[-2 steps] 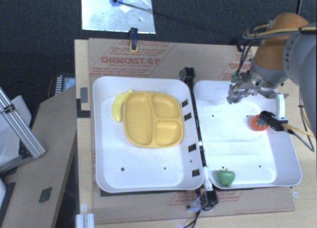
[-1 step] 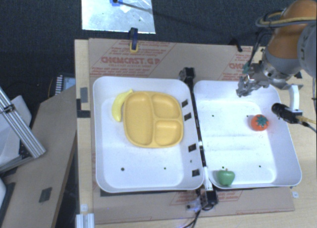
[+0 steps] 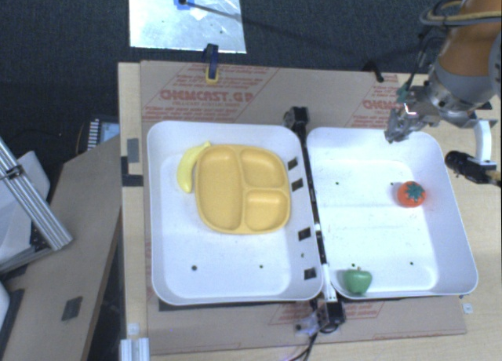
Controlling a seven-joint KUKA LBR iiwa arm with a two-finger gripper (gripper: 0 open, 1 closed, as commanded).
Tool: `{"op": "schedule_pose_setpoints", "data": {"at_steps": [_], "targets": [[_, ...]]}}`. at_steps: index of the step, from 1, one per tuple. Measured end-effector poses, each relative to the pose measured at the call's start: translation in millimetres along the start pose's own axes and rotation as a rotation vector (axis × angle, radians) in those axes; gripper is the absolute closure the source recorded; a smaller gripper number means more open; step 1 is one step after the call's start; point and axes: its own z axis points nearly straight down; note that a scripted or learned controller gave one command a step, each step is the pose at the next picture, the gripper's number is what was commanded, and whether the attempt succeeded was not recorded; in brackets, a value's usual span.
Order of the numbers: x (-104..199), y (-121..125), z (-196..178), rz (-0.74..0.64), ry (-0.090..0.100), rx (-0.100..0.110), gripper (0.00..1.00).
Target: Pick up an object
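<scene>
While we look down at a slant on the bench, we see two shallow white bins side by side on a sheet of brown cardboard printed with red lettering. Filling much of the left bin (image 3: 169, 273) is a yellow divided plate (image 3: 239, 188) with three compartments, and a yellow banana (image 3: 187, 166) lies just beside the plate's left edge, partly tucked under it. Across the divide, the right bin (image 3: 376, 187) holds two small pieces of toy food, well apart from each other. An orange-red tomato (image 3: 409, 193) with a green top sits toward the right side of that bin, about midway between far and near. A green apple (image 3: 358, 280) rests in the near left corner, against the bin's near rim. From the far right, the grey arm (image 3: 471, 45) with its orange band reaches in, and its gripper (image 3: 398, 130) hangs over the far rim of the right bin, to the left of and farther back than the tomato, touching neither toy. Nothing sits between its fingers, but they look small and dark from our position, and we cannot tell whether they are spread or closed. Beyond the bins, a silvery square sheet (image 3: 187, 5) lies on the dark surface at the far side, and a small yellow and blue clip (image 3: 212, 65) stands at the cardboard's far edge.
</scene>
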Motion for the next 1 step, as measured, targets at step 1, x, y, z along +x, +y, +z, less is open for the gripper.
{"op": "schedule_pose_setpoints", "data": {"at_steps": [1], "targets": [[46.6, -23.7, 8.4, -0.005, 0.003, 0.007, 1.0]]}}
